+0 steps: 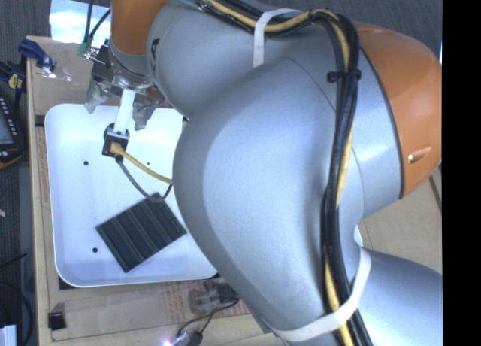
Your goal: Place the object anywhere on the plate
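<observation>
Looks down at a slant on a wooden bench [113,308] with a shallow white bin [64,186] toward 9 o'clock of the view. Takes in, across the whole middle and the 3 o'clock side, a very large grey robot arm [285,186] with orange bands, its bulk covering the bin's right part. Runs black and yellow cables [338,134] along the arm, held by white ties.

Reaches toward 10 o'clock, ending in the gripper [116,107] above the upper part of the bin. Cannot tell whether open or closed, or whether anything is gripped. Just beneath it, toward 6 o'clock, a small black and yellow block [114,144] with a thin yellow cord [143,170] curving off toward 4 o'clock and under the arm; cannot tell whether part of the tool or a loose item.

At 6 o'clock inside the bin, flat on the floor, a dark ribbed slab [141,233], rectangular, turned at an angle, one corner close to the arm's edge. Well apart from the gripper. Cannot tell for certain which item is the task's object or the plate.

A few small black dots [85,162] on the bin floor.

Outside the bin: a blue clamp [31,51] at 10 o'clock, a black device [7,134] at the 9 o'clock edge, loose wires [203,299] at 6 o'clock.
</observation>
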Available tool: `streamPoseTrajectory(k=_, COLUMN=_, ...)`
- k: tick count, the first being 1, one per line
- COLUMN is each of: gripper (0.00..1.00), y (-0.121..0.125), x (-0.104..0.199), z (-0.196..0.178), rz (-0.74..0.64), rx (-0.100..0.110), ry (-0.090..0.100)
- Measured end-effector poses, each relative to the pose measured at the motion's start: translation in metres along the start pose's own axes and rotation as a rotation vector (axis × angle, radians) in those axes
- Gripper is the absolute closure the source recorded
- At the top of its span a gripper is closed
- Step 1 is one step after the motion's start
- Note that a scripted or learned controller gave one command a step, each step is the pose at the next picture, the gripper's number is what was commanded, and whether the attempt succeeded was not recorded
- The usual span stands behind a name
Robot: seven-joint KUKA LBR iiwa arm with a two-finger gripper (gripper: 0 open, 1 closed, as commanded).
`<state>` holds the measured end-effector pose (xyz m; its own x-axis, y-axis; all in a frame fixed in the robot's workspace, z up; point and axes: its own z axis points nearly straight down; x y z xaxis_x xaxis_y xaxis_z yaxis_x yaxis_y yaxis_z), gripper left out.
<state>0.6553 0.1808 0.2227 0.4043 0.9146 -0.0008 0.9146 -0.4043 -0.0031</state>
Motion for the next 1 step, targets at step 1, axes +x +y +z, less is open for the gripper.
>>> streamPoseTrajectory(k=1, gripper=1.0, y=-0.0271, x=0.0313, z=-0.1171, rz=-0.121, rx=-0.001, ry=0.002)
